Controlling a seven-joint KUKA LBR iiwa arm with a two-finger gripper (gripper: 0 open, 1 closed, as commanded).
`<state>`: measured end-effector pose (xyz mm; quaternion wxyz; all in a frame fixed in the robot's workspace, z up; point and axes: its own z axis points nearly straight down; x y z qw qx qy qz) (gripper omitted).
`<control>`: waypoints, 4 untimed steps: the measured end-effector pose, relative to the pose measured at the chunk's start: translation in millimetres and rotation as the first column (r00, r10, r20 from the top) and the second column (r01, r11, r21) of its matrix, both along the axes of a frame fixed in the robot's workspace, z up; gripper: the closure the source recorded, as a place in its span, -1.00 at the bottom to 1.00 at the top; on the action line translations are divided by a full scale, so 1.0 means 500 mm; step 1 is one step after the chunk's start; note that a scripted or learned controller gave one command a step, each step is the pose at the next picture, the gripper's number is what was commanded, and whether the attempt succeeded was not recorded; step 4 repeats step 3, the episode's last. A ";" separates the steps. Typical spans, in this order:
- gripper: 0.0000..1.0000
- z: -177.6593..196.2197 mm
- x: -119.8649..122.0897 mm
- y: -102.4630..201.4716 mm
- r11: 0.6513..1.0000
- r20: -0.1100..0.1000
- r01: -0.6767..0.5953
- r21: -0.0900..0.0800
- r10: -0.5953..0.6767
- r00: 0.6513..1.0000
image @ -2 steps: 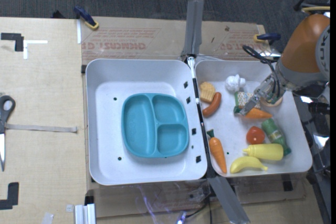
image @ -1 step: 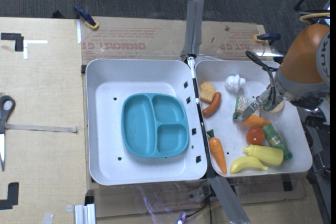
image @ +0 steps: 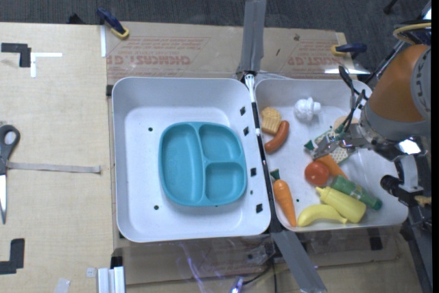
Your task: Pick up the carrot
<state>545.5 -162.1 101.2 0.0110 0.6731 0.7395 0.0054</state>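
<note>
One carrot [image: 284,201] in right bin [image: 391,216] | pincer [image: 334,142] apart from it | pincer state unclear

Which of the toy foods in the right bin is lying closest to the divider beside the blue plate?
The carrot: orange with a green top, lying against the right bin's left wall. The hot dog and waffle sit farther up that wall.

A robotics lab bench is showing here: two white bins [image: 130,168] are sitting on taped cardboard [image: 178,55] held by clamps [image: 113,22], scissors [image: 7,161] are lying near the bench's left edge, and toy food is filling the right bin.
</note>
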 end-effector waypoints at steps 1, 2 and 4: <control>-1.00 -0.001 -0.056 0.048 1.000 -0.001 -0.028 -0.003 0.028 1.000; 1.00 0.019 -0.052 0.047 1.000 0.002 -0.031 -0.004 0.031 1.000; 1.00 0.069 -0.082 0.118 0.998 -0.023 0.064 0.006 -0.064 0.998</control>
